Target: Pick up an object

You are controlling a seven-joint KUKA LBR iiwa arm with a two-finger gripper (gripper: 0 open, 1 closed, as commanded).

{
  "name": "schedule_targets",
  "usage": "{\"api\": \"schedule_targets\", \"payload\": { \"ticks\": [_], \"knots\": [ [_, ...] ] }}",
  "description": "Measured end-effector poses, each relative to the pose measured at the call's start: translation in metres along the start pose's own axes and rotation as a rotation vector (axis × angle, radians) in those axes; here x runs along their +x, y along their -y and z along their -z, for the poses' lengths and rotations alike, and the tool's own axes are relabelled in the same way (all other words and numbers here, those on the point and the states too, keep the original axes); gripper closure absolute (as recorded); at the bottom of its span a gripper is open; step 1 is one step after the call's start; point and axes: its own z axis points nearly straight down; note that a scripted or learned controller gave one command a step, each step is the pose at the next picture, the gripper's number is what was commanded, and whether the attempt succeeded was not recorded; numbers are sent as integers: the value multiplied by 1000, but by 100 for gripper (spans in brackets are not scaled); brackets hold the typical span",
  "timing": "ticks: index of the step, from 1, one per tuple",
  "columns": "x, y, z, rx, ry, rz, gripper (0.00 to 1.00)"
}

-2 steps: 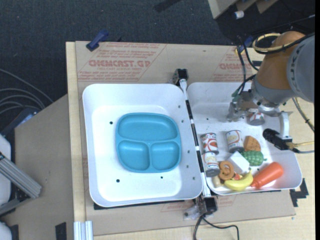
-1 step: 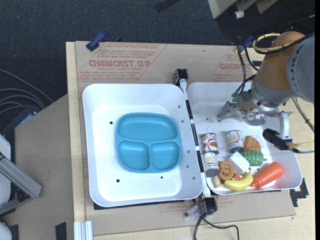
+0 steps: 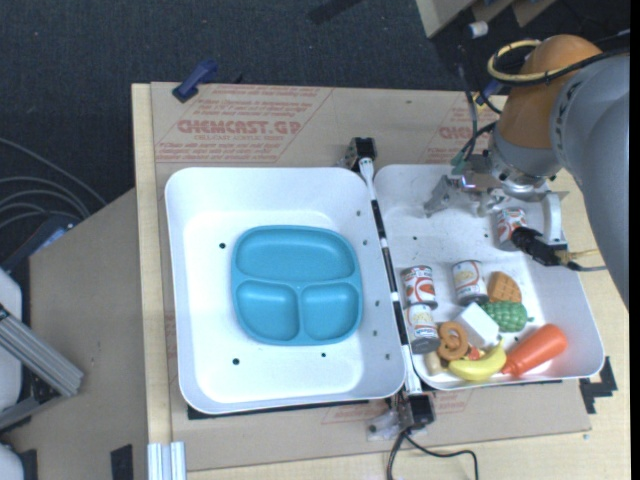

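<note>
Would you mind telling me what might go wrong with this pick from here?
1. The toys crowd the right bin's near corner: banana, carrot and pretzel touch, so a grasp there may catch or push neighbours.
2. The small cans may roll away when nudged.
3. The gripper sits near the bin's far wall, away from the pile.

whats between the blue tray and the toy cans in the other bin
In the camera view, bare white floor of the left bin, then the two bins' touching rims with a black strip along them, lie between the blue tray and the cans.

Bench (image 3: 250, 118) with 2 white bins (image 3: 200, 268)
</note>
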Motion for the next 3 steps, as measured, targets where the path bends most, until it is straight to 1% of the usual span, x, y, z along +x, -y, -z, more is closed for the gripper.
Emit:
{"api": "schedule_targets", "payload": {
  "ticks": [3],
  "knots": [
    [-27,0,0,-2,1,-1,0]
  ]
}}
